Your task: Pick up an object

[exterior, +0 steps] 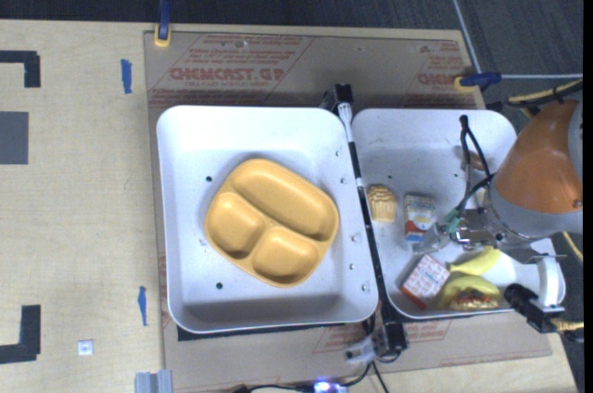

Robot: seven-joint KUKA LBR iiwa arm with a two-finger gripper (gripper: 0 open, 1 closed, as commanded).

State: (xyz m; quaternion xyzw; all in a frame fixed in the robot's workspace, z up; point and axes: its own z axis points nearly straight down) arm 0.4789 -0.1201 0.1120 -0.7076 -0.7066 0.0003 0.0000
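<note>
I see the arm (542, 169) reaching low into the right bin (408, 136); fingers (460, 234) just above the banana (477, 263), grip state unreadable.

Even, fairly bright overhead light fills the scene, and the two white bins (176, 150) nearly wash out at their rims. The yellow divided tray (271, 221) carries soft sheen on its rounded edges and casts little shadow. The dark floor along the top reads dim. The picture is low in resolution and slightly soft; small items in the right bin (408, 136) blur.
</note>
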